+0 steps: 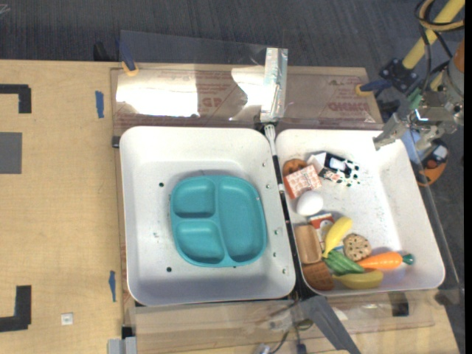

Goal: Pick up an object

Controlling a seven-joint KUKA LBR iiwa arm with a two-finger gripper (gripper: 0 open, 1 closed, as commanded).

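Well apart, carrot (382, 259) lies from fingers (386, 136).

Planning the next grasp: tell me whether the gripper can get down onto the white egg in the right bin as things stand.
Probably yes. The gripper sits at the right bin's upper right edge, and the egg lies uncovered from above. The red-and-white carton and banana crowd it closely, so finger room looks tight.

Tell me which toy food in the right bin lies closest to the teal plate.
The brown bread slice. It rests against the right bin's left wall, nearest the teal plate; the carrot and banana lie farther right.
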